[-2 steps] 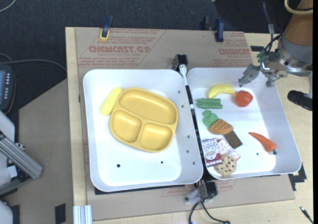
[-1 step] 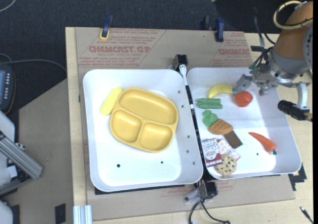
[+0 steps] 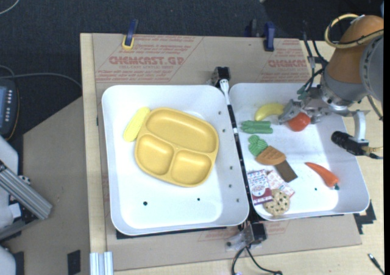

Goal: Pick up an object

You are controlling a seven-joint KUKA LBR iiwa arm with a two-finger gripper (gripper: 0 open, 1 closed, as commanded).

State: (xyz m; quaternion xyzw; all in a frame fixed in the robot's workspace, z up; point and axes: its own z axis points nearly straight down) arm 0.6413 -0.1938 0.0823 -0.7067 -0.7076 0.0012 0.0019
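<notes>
The arm reaches in from the right over the right-hand bin (image 3: 350,197), and its pincer (image 3: 297,116) sits low at the bin's upper part, directly at a small red tomato-like toy (image 3: 299,123). Whether the pincer is spread or pressed together cannot be told from this slanted view; the metal parts blur into the toy. The red toy lies just beside a yellow banana (image 3: 269,110) and near a green bean pod (image 3: 256,126), while the carrot (image 3: 322,174) and cookie (image 3: 276,203) lie well apart from it.

To do this grasp well, the pincer should likely straddle the round toy evenly, since a rounded thing tends to squirt sideways. It should close squarely, keep off the banana, and lift straight up.
</notes>
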